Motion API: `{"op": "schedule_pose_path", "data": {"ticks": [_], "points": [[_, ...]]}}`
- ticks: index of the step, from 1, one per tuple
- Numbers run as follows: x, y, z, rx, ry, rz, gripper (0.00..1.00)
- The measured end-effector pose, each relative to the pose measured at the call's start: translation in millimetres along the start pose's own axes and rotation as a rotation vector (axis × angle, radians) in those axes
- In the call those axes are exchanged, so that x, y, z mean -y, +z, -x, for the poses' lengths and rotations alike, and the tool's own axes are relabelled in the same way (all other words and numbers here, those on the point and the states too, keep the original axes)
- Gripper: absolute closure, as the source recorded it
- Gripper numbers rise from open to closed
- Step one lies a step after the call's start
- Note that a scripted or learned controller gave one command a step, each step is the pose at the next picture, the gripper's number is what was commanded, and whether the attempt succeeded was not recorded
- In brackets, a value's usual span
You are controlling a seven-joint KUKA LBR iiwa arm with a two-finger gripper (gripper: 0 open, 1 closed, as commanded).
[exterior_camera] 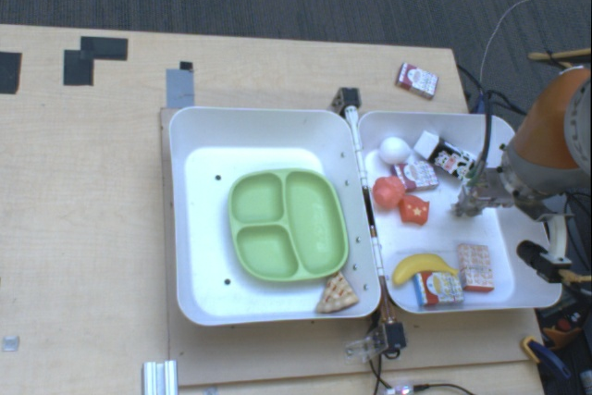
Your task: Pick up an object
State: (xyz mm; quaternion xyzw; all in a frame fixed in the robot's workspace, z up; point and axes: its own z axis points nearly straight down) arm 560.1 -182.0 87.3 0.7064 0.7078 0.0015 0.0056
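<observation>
The gripper [472, 199] hangs low inside the right bin [532, 296], its grasp state impossible to judge from here. Candidate objects lie around it: a strawberry [414, 211] and tomato [388, 191] to its left, a banana [422, 267] below. The left bin [199, 227] holds a green divided plate [288, 225].
</observation>
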Motion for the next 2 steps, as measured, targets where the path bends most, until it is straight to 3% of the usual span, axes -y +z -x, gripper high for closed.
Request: {"op": "schedule_pose_path", "data": {"ticks": [1, 2], "points": [[1, 1, -2, -0.003, -0.002, -0.004, 0.0], [71, -1, -68, -0.005, 0.0, -0.002, 0.0]]}}
